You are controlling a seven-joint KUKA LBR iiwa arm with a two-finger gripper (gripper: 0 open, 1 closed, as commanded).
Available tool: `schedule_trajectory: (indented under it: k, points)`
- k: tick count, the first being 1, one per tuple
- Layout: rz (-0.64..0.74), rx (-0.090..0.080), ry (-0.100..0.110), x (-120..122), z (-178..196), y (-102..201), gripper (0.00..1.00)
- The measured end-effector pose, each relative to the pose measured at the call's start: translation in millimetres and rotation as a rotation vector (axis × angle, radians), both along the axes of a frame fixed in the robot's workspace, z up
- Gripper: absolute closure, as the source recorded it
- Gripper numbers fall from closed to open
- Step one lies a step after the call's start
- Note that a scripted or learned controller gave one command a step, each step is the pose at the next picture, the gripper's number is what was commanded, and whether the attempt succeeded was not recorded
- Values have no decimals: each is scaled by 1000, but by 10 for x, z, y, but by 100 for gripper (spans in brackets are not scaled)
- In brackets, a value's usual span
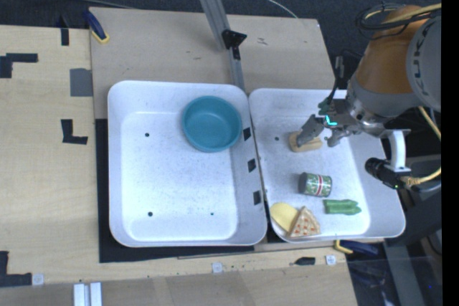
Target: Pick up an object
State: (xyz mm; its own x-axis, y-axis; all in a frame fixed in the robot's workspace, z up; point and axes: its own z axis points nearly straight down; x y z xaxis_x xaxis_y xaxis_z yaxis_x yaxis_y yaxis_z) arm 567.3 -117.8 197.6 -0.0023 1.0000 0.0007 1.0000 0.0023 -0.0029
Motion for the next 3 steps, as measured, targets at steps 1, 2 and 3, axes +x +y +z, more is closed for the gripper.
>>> schedule_trajectory:
  k: [1,2,3]
  points:
    - [0,0,-1,3,4,0,0]
    - [-2,0,6,-108,-560,-38,0]
    - [-1,-2,-2,-109,-1079,-35,0]
